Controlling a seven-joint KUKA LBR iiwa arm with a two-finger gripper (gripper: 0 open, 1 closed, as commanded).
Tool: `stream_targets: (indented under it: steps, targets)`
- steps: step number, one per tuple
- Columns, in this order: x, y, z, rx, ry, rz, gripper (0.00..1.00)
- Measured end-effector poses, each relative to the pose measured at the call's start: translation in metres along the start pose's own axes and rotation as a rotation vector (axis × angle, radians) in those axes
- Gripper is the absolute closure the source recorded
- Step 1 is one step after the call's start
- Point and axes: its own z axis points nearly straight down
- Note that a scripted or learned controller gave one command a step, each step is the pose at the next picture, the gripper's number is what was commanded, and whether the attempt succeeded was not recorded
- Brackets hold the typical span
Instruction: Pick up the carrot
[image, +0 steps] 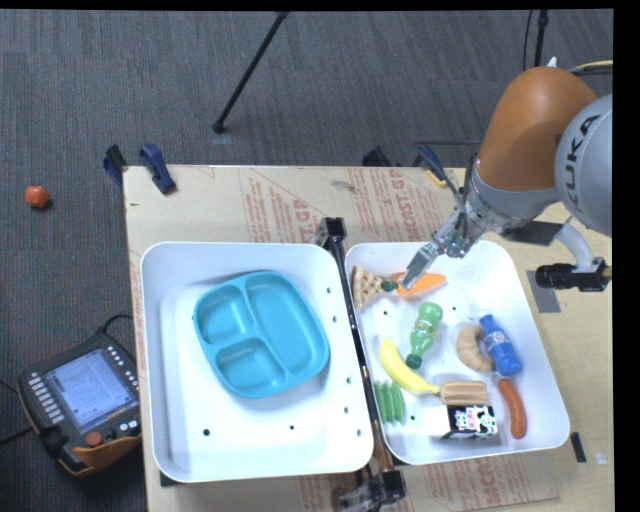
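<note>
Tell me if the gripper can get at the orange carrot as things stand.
Probably yes: the gripper is right at the orange carrot in the right white bin, nothing lying over it; the waffle-patterned wedge sits beside it.

The grey KUKA arm with the fat orange band (535, 125) comes in from the right and angles down-left, its slim two-finger gripper (412, 277) pointing low toward the bench.

The gripper (412, 272) covers the near end of the carrot (428, 284), and its fingertips are too small to tell how they stand. Up and right of the gripper, the arm (545, 130) is cut off by the picture's edge. Just left of the gripper, one small dark thing (388, 286) is unclear.
</note>
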Motion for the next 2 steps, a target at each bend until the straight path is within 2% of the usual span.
stream_targets:
  steps: [1,2]
  targets:
    - [0.018,0.012,0.022,0.001,0.001,-0.014,0.00]
    - [0.003,0.004,0.108,-0.005,-0.003,0.153,0.00]
